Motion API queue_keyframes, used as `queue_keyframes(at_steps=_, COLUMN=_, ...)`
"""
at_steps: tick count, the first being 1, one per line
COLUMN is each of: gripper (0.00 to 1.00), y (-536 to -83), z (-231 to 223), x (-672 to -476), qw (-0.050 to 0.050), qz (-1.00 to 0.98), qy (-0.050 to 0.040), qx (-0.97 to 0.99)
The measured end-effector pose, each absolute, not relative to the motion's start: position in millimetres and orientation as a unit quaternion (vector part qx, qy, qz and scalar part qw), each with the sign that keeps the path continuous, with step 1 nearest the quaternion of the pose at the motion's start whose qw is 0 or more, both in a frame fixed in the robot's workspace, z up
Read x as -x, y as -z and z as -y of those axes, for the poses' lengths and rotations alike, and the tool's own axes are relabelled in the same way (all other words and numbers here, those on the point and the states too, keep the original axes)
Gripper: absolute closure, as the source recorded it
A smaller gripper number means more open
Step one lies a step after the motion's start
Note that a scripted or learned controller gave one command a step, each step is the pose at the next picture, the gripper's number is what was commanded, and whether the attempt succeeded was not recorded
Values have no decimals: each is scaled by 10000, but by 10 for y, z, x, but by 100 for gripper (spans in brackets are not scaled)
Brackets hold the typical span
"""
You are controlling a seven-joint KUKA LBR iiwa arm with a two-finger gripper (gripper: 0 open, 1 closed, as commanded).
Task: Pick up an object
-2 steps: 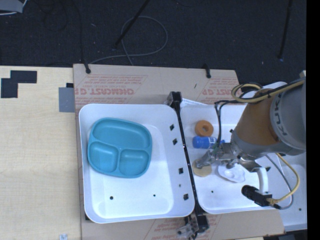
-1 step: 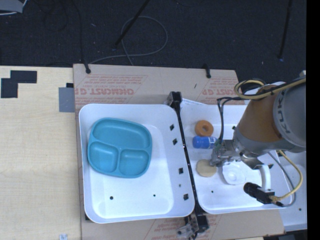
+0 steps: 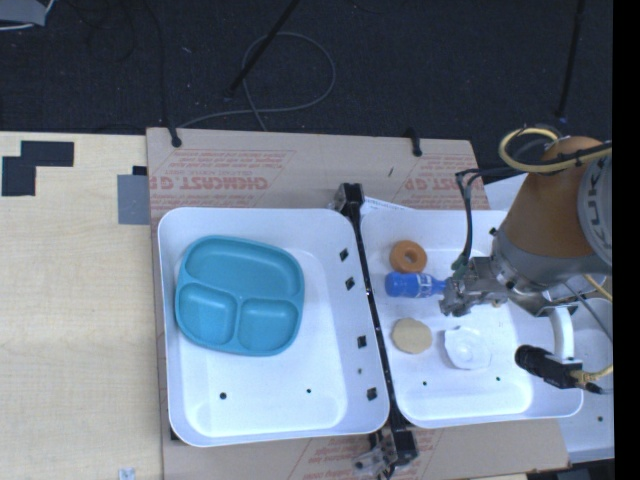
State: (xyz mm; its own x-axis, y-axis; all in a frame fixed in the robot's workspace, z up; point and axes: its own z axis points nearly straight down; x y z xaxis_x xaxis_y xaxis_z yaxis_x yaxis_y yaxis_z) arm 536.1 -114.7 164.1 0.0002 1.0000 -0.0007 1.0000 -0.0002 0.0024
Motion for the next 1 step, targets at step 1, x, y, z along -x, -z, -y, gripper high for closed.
queue_keyframes(at_steps=1, gripper=100, y=-2084, z=1107, x=-5329, qw=5, qz=-7075, qy=-6, qx=-7067)
